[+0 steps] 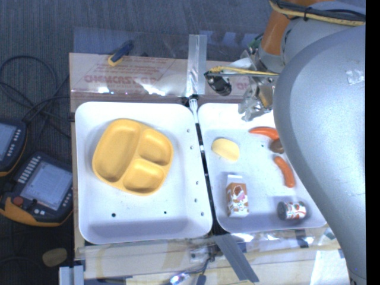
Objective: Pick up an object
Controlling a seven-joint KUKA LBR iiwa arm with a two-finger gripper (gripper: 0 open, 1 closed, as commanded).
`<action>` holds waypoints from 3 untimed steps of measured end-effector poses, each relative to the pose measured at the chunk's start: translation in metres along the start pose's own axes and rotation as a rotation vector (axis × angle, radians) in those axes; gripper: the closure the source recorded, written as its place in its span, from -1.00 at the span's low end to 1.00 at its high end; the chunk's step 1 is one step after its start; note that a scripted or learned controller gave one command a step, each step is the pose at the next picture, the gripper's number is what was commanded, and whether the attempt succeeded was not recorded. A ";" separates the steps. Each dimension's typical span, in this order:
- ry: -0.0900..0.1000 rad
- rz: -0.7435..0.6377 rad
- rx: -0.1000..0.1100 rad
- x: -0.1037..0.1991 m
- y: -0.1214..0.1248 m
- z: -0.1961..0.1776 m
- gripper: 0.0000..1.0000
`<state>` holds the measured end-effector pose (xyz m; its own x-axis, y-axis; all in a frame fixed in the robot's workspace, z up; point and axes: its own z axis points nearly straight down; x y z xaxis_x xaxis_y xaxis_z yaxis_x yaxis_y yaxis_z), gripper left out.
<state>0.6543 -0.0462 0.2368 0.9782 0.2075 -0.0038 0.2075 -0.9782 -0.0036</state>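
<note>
Gripper [254, 107] hangs over the far edge of the right bin [261, 221], under the grey arm [323, 129]; whether its jaws are apart or together I cannot tell, and nothing shows between them. In that bin lie a pale yellow lemon [225, 149] near the left wall, a small carton [237, 198] nearer the camera than the lemon, a can [291, 209] on its side to the right of the carton, and two orange carrots [265, 132] [285, 171] by the arm. The left bin [95, 218] holds a yellow divided tray [132, 155].
</note>
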 end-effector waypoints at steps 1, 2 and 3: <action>-0.004 -0.001 -0.005 -0.022 0.110 0.075 1.00; 0.000 0.008 -0.005 -0.036 0.158 0.008 1.00; -0.001 0.007 -0.005 -0.036 0.157 0.008 -1.00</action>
<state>0.6517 -0.2076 0.2280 0.9797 0.2003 -0.0051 0.2003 -0.9797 0.0018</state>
